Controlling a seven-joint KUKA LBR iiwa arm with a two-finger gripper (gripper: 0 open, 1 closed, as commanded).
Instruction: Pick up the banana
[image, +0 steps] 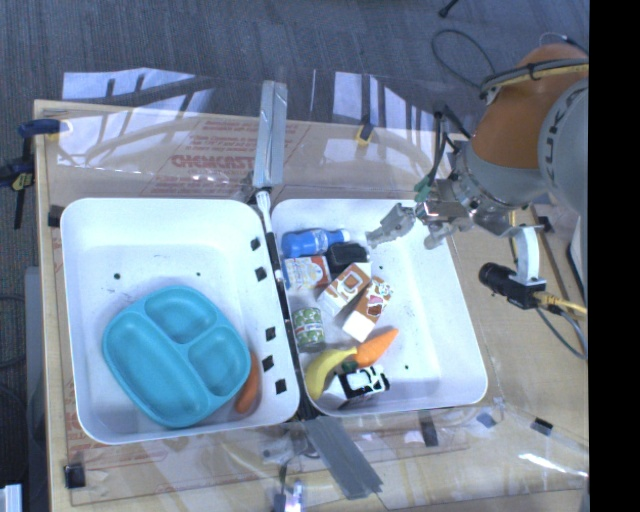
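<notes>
Landmark: the right bin (455, 330), one of two shallow white bins that stand side by side on the worktop (520, 440); every place below is given from it.
Banana: the banana (325, 368) lies in the near left corner of the right bin, close to the wall that it shares with the left bin (85, 300).
Neighbours: an orange carrot (375, 346) touches the banana's far end, a small black and white toy (361, 382) lies against its near side, and a green can (307, 327) stands just beyond it.
Why crowded: the things in the right bin lie in one heap along the shared wall, so I judge the banana has little free room around it.
Hand: the hand (413, 226) hangs above the far side of the right bin, well apart from the banana; the two fingers look spread and nothing is between them.
Why there: probably the arm waits high, before it goes down.
Next move: I think the hand must travel toward the near left corner and come down between the carrot and the toy.
Left bin: it holds a blue divided plate (175, 355), not needed for the task.
</notes>
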